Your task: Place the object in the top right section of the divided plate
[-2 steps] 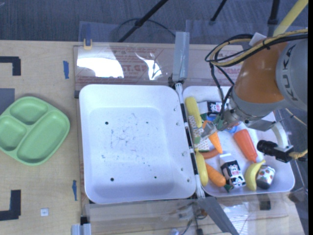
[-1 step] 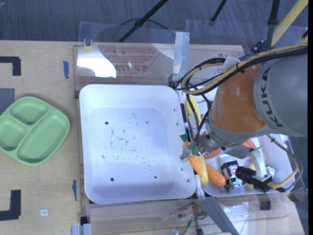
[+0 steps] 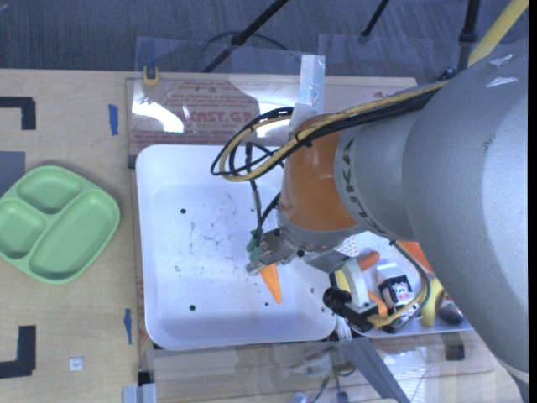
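Arm reaching over the left white bin, carrot at the gripper.

You are looking at the grey arm (image 3: 436, 183) spanning 1 white bin (image 3: 168, 250); the green divided plate (image 3: 57, 222) is sitting well apart, left. The gripper (image 3: 262, 257) is pinching the orange carrot (image 3: 272, 282) at its top.

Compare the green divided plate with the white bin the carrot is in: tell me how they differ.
The green divided plate is pale green; the white bin is white. The plate is split into three sections, while the bin is one open tray. The plate sits on the wooden bench left of the bin, looks smaller, and lies apart from the arm; the bin has the carrot in it, under the gripper. Both are shallow with rounded corners.
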Tool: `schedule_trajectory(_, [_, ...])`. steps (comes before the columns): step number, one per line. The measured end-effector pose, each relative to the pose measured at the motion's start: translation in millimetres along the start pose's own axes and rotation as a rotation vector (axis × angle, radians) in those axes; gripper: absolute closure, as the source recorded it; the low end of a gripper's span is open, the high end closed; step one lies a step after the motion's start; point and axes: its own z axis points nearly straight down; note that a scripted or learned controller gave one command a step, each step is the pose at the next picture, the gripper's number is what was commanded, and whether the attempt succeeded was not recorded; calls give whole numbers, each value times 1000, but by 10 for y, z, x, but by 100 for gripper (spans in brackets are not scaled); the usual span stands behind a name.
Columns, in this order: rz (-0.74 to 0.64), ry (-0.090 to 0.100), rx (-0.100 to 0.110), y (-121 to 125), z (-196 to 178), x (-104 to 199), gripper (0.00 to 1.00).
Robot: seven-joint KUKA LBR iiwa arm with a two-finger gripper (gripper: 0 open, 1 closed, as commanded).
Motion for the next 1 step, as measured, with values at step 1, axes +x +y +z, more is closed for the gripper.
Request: schedule_trajectory(1, [124,2,4,-15,329,133,100])
